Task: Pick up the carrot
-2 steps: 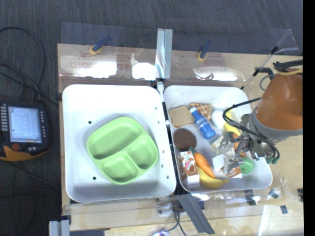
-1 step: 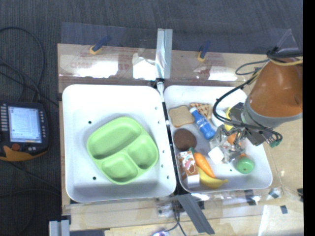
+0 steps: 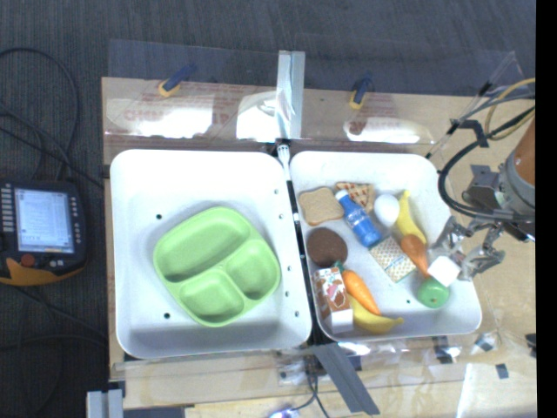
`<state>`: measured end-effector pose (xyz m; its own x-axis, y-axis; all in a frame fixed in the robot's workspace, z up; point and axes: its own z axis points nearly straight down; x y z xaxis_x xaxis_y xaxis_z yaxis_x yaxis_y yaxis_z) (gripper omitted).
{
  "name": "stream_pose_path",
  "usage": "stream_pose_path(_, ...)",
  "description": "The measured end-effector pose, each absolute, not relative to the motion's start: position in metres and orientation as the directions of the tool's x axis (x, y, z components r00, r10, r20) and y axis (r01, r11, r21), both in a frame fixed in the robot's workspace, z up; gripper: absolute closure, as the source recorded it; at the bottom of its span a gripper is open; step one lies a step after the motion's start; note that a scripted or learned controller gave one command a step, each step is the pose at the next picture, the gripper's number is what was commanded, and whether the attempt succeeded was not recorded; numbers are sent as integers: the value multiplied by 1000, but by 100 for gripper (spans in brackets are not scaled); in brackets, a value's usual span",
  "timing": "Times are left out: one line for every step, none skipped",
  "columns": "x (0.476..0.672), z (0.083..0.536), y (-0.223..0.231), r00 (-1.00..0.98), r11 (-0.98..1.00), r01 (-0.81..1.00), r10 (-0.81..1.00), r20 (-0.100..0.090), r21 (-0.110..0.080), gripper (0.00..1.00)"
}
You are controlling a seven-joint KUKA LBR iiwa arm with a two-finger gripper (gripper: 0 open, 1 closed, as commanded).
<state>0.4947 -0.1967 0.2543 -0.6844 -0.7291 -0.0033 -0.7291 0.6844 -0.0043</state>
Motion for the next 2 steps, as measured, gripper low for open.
stream_pose_path(535,399,-223,-588,588,-809,-809,-6,-13,100)
stream_pose_path(601,243,-218,-610,610,-792,-792,-1,18,100)
